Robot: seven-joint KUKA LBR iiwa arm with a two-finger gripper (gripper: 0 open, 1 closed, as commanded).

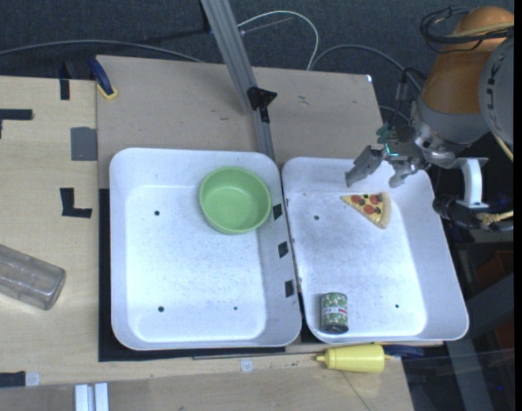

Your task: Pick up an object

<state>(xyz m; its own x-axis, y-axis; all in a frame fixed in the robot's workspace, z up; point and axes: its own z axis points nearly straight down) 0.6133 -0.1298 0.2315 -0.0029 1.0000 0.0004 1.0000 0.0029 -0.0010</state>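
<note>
- The grey arm reaches over the back edge of the right-hand white bin [432, 255], its gripper [382, 171] hanging with jaws spread and nothing between them.
- Just below the jaws, slightly toward the near side of the bin, lies a toy pizza slice [369, 206], flat on the bin floor, its point aimed away from the arm; it sits apart from the fingertips, not touched.
- Farther from the jaws, at the near end of the same bin, a small green can [334, 312] stands on its own.
- Well off to the jaws' far side, in the other bin [133, 255], a green bowl [235, 199] rests near the dividing wall.
- Outside the bins, a yellow bottle [355, 358] lies on the surface by the near rim, and a clear tumbler [21, 274] lies beyond the left-hand bin.
- The step appears to be the approach: nothing is picked yet. The pizza slice looks the likeliest target; the next move would call for lowering the jaws astride it and closing on a thin, flat piece that could easily slip.
</note>
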